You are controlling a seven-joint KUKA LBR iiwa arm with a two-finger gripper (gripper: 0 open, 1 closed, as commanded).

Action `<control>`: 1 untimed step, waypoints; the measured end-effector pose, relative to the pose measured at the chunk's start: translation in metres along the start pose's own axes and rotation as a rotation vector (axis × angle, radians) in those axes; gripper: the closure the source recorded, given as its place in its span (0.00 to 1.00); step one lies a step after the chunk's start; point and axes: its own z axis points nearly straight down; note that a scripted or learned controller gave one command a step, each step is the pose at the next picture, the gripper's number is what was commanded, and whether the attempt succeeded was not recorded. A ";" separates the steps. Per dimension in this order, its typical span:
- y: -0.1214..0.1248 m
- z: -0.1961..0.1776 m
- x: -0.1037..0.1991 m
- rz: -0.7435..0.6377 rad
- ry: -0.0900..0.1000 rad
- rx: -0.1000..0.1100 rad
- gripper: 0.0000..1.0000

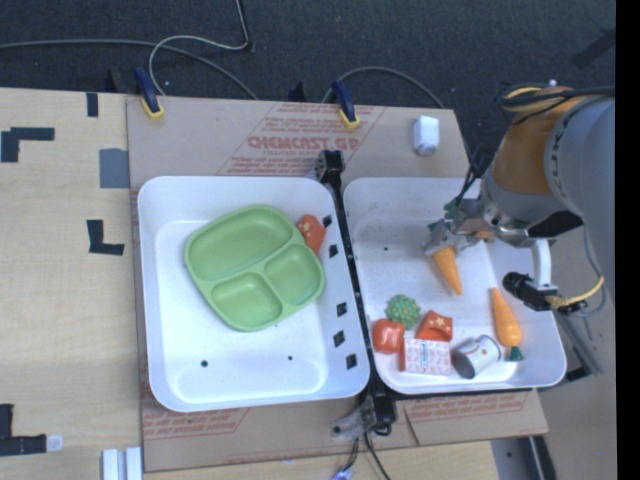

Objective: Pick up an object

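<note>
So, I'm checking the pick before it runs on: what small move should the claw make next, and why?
Probably a short straight descent. The claw hangs in the right bin right at the top end of a carrot, which lies on the floor apart from the second carrot and the broccoli. Whether it already touches the carrot, the view does not settle.

- The gripper [452, 230] is small and dark against the right bin [400, 218]; how its fingers stand is unclear, and whether they touch the carrot [447, 269] just below is also unclear.
- The arm [555, 158] runs off the right edge.
- A red item [313, 231] is partly hidden behind the green plate [255, 265].
- The print on the small box [427, 357] is too small to read.
- The cable [238, 8] at top is cut by the upper edge.
</note>
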 end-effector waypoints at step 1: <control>-0.004 -0.089 0.096 -0.002 0.005 0.005 1.00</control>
